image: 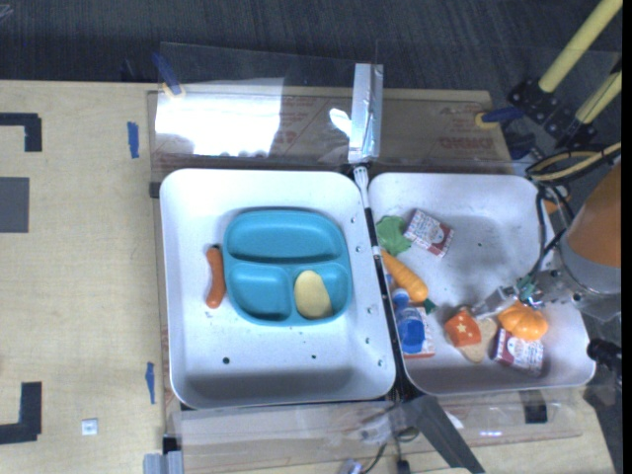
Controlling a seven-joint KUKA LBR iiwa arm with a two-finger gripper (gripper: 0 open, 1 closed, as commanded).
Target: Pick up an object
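My gripper [513,297] hangs low over the front right part of the right bin [474,197], with the arm [597,240] coming in from the right. Just below it lies a small orange pumpkin-like object [523,321], touching or nearly touching it. A dark red packet [517,352] lies in front of that. To the left are a red tomato-like item [460,328] on a tan piece [480,348]. Nothing shows held in the gripper.
The right bin also holds an orange carrot [407,277], a blue and white bottle [409,328], a green item [392,233] and a red and white packet [428,231]. In the left bin [286,373], a blue tray [283,263] holds a yellow lump [312,293]; an orange sausage shape [214,276] lies beside it.
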